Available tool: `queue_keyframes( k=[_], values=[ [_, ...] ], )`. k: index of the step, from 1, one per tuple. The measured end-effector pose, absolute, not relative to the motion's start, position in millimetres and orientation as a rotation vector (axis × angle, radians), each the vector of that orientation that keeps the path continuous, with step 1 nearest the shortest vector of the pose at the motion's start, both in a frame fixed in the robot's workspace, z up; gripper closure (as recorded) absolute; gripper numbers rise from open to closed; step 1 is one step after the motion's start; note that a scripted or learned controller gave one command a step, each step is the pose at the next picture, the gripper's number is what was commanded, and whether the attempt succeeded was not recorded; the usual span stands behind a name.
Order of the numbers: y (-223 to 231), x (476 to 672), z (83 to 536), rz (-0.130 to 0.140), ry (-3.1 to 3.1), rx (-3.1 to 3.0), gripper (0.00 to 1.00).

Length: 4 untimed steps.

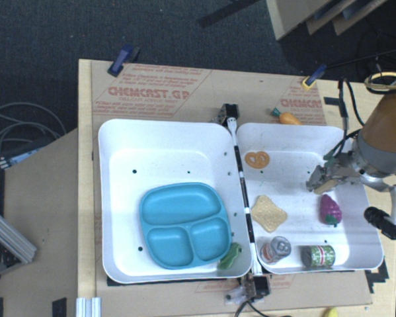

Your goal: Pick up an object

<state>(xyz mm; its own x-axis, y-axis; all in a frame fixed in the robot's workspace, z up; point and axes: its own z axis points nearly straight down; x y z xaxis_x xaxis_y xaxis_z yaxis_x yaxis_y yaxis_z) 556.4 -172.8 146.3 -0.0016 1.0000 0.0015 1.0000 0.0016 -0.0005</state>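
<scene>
The purple toy (330,210) lies near the right wall of the right bin (298,136), just below and to the right of the gripper (324,181), and it looks like the nearest thing to pick. The gripper hangs low over the bin floor, just up and left of the toy; its fingers seem spread a little with nothing between them (the grey arm (384,141) reaches in from the right above it). To do this step well, I judge the gripper should shift over the toy's middle, straddle its narrow width and come straight down before closing, since the toy is rounded and may roll or squirt out sideways. Other choices lie farther off: the slice of bread (268,213) toward the middle divider, the pretzel (256,159) above it, and two cans (319,255) along the front wall. The blue tray (183,225) sits in the left bin (166,136), well apart.
</scene>
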Motion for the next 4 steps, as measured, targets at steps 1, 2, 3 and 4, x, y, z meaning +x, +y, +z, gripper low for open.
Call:
queue_keyframes(
  k=[1,2,3,4],
  values=[
    [-125,576.5,205,-0.002,-2.225,-2.22,1.0],
    [-87,547.6,244,0.0,-2.222,-2.22,1.0],
    [-50,566.6,219,0.001,-2.22,-2.219,1.0],
    [2,551.9,271,-0.004,-2.225,-2.22,1.0]
  ],
)
